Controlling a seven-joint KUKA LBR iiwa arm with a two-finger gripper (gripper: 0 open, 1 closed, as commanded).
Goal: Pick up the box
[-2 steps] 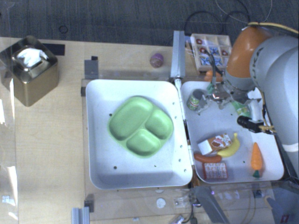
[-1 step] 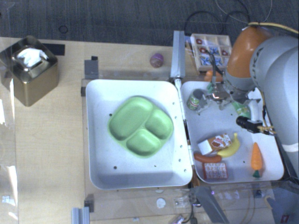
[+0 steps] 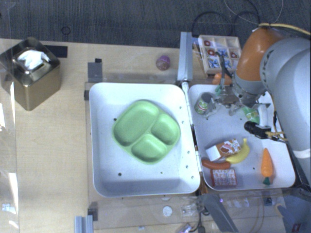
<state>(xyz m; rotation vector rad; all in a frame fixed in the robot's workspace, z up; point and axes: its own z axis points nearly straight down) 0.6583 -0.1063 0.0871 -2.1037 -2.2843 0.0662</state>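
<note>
Pincer (image 3: pixel 227 100): positioned over the far end of the right bin (image 3: pixel 250 174), close beside a small tin (image 3: pixel 204 105). Whether it is wide or narrow cannot be told from this angle, and nothing is seen held in it.

Task item: judged to be the small white and orange box (image 3: pixel 223 149) at the near end of the same bin, well apart from the pincer. It touches a banana (image 3: pixel 241 152) on its right and lies just beside a sausage (image 3: pixel 216 164). A flat red packet (image 3: pixel 224 177) lies just below that.

Risks noted:
- Wrong target. The red packet and a printed carton (image 3: pixel 218 52) on the surface behind the bin could each pass for "the box".
- Crowding. With banana and sausage pressed close, a descent slightly off centre would likely catch a neighbour or push the box aside.
- Slanted lie. The box sits at an angle, so a closing grip not aligned with its sides may twist it free.
- Nearby tin. A sideways move from the present position could knock it over.

Markings: the carton shows red and blue picture panels and the packet carries print. No brand or word is legible on either, nor on the box.
</note>
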